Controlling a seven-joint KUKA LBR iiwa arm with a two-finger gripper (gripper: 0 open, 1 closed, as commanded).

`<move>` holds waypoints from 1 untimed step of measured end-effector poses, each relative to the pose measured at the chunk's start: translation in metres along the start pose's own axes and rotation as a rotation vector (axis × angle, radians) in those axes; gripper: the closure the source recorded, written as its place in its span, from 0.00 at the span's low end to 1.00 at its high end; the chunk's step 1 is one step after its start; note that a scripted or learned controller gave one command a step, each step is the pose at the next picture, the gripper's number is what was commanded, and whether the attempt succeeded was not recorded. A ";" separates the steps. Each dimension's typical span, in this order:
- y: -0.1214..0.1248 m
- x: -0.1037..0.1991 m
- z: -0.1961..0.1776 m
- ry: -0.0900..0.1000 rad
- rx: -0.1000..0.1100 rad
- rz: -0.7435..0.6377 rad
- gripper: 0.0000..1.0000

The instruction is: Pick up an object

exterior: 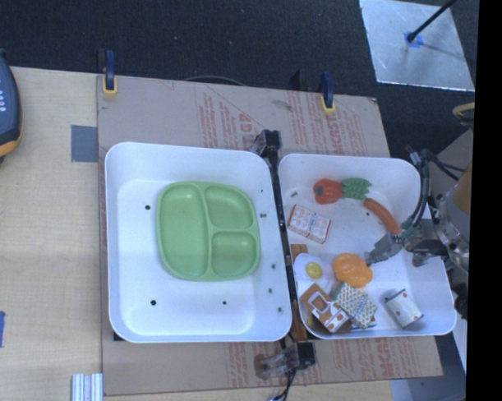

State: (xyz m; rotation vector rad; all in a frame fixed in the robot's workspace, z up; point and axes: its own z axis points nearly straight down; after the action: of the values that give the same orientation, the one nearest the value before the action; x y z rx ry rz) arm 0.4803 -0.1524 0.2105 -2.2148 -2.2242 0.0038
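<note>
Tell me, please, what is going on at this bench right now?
A robot arm reaches in from the right over the right bin, its hand low beside an orange toy. I cannot tell whether it has gripped anything. That bin also has a tomato, a sausage, a small pink box, a fried egg and a white cup. The left bin holds a green divided plate.

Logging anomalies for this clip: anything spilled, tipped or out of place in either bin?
Nothing stands out. The green divided plate lies flat in the left bin; the toy foods sit loosely scattered inside the right bin, beside the gripper.
</note>
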 end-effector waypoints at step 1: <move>0.051 0.027 0.123 0.000 -0.002 -0.005 0.00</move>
State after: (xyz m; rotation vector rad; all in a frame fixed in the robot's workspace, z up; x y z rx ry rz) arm 0.5306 -0.1252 0.0875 -2.2099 -2.2305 0.0017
